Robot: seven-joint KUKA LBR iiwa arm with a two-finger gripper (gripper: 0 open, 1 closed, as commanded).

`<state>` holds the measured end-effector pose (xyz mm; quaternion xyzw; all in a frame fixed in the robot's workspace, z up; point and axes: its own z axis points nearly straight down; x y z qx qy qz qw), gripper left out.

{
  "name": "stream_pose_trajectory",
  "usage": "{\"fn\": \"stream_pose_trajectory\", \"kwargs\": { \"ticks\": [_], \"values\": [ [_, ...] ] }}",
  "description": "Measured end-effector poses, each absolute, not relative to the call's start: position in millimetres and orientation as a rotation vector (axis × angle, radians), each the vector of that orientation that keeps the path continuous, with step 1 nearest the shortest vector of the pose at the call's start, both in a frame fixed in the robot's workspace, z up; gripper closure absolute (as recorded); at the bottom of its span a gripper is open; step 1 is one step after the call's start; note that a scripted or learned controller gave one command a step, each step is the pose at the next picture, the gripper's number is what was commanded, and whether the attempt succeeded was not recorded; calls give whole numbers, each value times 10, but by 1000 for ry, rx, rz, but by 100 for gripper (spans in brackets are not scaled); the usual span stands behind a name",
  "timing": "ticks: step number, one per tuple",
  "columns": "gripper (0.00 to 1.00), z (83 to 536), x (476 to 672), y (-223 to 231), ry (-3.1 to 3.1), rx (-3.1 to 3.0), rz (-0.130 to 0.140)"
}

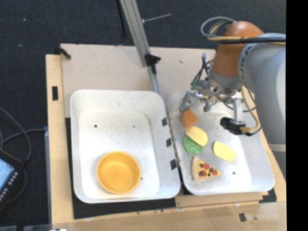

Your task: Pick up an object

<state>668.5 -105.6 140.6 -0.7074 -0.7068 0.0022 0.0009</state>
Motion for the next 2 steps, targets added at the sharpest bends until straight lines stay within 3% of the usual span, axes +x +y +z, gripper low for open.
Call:
{"fn": "stream_pose_trajectory", "kwargs": {
  "ticks": [1,2],
  "values": [
    [100,1562,6710,-1063,-2222,-2229,-4],
    [100,2179,6758,-999,-2229,-2223,-9]
  ]
}}
